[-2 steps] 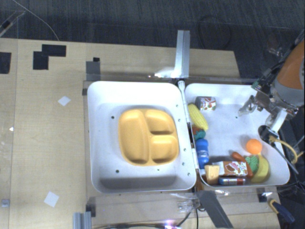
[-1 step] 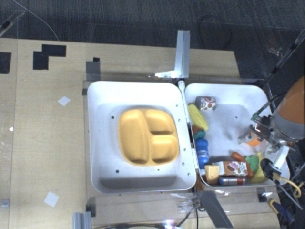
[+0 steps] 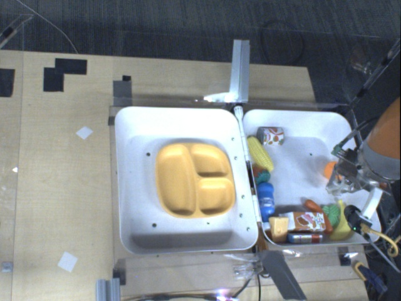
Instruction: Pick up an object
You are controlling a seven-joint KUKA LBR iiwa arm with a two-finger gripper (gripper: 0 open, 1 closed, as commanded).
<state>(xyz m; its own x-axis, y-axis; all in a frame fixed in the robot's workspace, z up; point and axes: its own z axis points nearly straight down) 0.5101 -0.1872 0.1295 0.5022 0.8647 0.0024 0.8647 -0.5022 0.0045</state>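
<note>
Camera view: the pincer (image 3: pixel 341 179) is seen low over the right bin (image 3: pixel 313 121), beside an orange piece (image 3: pixel 329 167); whether it is open cannot be told. Corn (image 3: pixel 259 153) and a can (image 3: pixel 270 135) are placed to its left, a carton (image 3: pixel 305 221) below-left.

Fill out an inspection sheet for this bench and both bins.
Surface: wooden bench bearing two white bins.
Job's things: right bin holds a corn cob, small can, blue bottle, juice carton and other toy foods.
Clutter: left bin holds a yellow divided tray.
Grippers: gripper low over the right bin's right side.
Cables: cable at lower right.
Surroundings: dark carpet.
</note>
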